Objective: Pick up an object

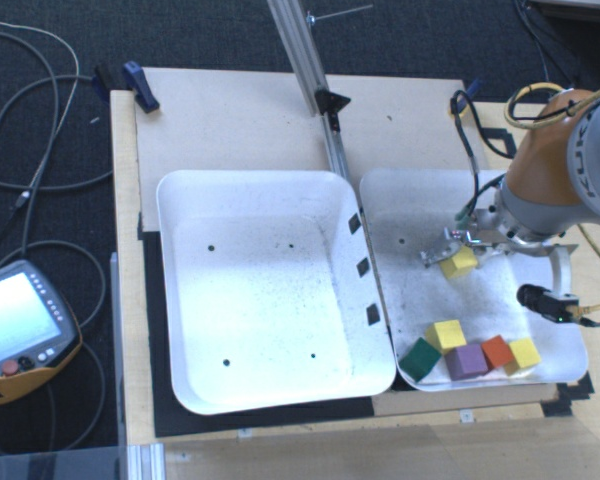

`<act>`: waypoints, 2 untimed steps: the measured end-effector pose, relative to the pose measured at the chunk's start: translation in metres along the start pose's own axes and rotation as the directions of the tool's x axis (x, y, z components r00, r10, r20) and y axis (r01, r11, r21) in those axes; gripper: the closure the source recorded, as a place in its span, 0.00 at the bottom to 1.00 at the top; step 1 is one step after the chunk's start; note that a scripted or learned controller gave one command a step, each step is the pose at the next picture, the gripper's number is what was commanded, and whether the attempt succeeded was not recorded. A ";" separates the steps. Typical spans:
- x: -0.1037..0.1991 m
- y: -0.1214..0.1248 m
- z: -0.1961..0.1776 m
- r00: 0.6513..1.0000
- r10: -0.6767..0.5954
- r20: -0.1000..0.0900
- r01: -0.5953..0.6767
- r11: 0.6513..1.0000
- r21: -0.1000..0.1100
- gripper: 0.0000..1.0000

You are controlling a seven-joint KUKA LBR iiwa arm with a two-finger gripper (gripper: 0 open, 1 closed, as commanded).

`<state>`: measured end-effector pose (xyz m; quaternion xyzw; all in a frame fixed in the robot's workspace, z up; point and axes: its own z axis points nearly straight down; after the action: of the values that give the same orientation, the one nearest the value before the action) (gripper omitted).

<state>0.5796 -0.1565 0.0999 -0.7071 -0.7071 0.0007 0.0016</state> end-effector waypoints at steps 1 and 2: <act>0.000 0.001 -0.011 1.000 0.000 -0.001 0.000 1.000 -0.003 1.00; 0.064 -0.010 -0.007 1.000 -0.006 -0.004 0.006 1.000 0.002 1.00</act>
<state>0.5700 -0.0929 0.1069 -0.7049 -0.7093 0.0000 0.0034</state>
